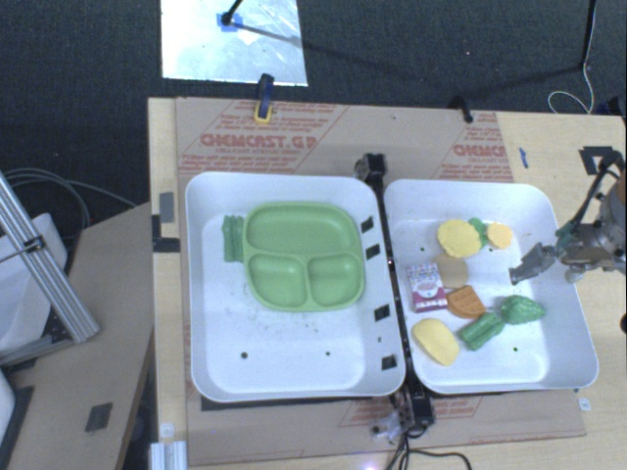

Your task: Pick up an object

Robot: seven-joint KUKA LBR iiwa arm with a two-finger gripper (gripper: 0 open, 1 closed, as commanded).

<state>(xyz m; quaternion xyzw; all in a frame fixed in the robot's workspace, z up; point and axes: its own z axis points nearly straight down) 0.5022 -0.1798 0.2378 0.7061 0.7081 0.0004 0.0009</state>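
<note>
Toy food pieces lie clustered in the right bin (pixel 563 360), and any of them would serve as the object to pick. Taking the small pink-and-white carton (pixel 425 287) as the landmark: a yellow round piece (pixel 458 237) sits up and right of it, with a smaller yellow-orange piece (pixel 499 235) further right; an orange wedge (pixel 465 303) touches the carton's right side; a yellow oval (pixel 436 341) lies just below it; a green elongated piece (pixel 481 330) lies lower right, and a green leafy piece (pixel 522 309) beyond that.

These look like light, hollow plastic items, stiff and smooth, likely to slip or skid if pinched off-centre. The green leafy piece stands a little apart from the rest, so gripping across its narrow middle seems the cleanest hold.

The gripper (pixel 532 262) hangs well to the carton's right, above the leafy piece, near the bin's right wall; whether its fingers are spread or closed I cannot tell, and nothing is seen between them.

Across the divider, the left bin (pixel 211 360) holds a green compartment tray (pixel 302 257).
</note>
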